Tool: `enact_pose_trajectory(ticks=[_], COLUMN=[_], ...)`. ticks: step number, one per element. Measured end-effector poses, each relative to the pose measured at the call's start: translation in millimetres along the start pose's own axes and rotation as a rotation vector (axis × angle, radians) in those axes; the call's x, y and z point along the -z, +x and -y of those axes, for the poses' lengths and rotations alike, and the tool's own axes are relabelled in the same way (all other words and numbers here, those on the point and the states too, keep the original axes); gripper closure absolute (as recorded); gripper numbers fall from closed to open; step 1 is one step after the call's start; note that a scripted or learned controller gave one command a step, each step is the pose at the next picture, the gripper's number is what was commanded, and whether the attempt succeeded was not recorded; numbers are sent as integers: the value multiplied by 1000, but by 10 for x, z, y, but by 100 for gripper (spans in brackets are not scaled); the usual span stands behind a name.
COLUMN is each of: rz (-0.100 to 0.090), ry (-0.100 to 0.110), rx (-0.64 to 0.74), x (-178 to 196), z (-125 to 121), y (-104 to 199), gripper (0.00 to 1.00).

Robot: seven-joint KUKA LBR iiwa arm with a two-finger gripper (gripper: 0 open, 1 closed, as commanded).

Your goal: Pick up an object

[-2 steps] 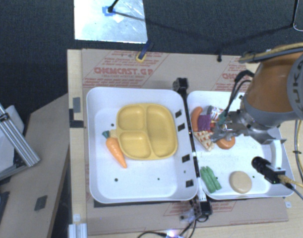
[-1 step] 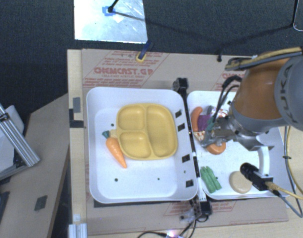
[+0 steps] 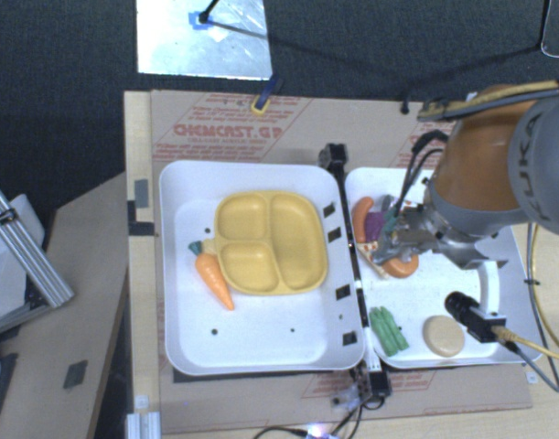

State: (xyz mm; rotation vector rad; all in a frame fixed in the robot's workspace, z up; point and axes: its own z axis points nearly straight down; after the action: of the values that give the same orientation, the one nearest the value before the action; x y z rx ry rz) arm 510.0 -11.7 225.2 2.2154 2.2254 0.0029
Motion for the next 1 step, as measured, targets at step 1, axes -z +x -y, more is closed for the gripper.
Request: enact_pose_trajectory(ticks=[1], rz=[0], ry=[0], rx=[-1], x=[46], z=[44], y=[2], gripper=[100])
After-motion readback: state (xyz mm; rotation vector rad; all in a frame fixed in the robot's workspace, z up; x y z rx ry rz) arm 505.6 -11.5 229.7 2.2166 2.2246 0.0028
